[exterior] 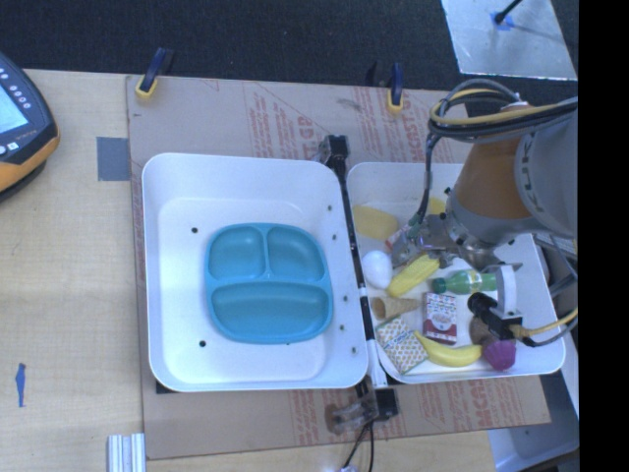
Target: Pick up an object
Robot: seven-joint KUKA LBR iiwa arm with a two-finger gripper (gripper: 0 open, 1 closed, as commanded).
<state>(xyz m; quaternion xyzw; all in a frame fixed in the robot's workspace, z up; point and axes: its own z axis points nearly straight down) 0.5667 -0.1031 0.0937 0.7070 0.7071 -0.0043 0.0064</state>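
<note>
Arm: grey KUKA arm [531,180] with an orange band, reaching in from the right and bent low over the right bin
Pincer: the pincer [425,236] is down among the objects near the middle of the right bin, just above a yellow banana-shaped toy; I cannot tell how far it is open, nor whether it has hold of anything
Right bin: shallow white bin [550,362] holding the clutter of small objects
Objects in right bin: a yellow banana-shaped toy [413,275] lying slantwise beside a white egg [375,266]; a pale yellow piece [374,221] near the back left corner; a green-capped bottle [474,283] lying on its side; a small red-and-white packet [441,318]; a second banana [450,353] along the front edge; a patterned square packet [400,344] at the front left; a purple object [500,354] at the front right
Left bin: white bin [167,264] with a blue divided plate [267,283] lying flat in its middle
Worktop: brown board [79,342] with yellow and blue clamps [150,75] along the far edge
</note>
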